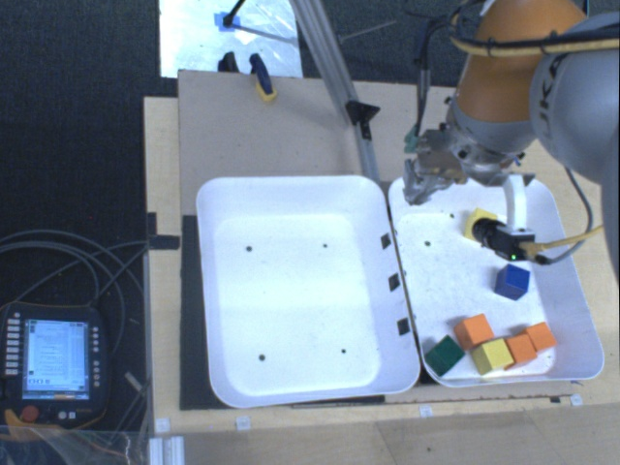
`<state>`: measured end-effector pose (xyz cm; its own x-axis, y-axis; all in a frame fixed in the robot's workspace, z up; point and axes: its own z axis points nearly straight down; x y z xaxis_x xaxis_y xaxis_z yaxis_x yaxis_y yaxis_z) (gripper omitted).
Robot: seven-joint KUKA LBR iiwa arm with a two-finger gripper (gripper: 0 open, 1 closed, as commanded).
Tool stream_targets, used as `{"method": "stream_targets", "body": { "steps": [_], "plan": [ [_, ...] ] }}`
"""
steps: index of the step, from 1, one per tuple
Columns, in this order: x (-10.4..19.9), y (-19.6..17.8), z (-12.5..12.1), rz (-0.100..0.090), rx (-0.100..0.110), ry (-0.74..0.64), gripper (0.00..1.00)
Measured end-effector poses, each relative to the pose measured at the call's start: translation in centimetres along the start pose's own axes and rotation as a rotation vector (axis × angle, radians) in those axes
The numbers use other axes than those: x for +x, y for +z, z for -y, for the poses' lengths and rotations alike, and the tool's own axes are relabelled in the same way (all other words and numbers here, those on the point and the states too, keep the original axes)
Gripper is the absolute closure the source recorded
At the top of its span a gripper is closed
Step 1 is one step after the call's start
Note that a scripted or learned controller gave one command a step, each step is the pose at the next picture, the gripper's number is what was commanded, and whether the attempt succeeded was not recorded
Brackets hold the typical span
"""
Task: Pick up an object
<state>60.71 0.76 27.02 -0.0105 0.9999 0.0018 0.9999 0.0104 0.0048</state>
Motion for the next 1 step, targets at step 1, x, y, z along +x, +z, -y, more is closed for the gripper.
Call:
{"method": "stream_targets", "body": {
  "steps": [1],
  "plan": [
    [4.56,-0.13,-2.23,0.000,0.000,0.001,1.00]
  ]
}}
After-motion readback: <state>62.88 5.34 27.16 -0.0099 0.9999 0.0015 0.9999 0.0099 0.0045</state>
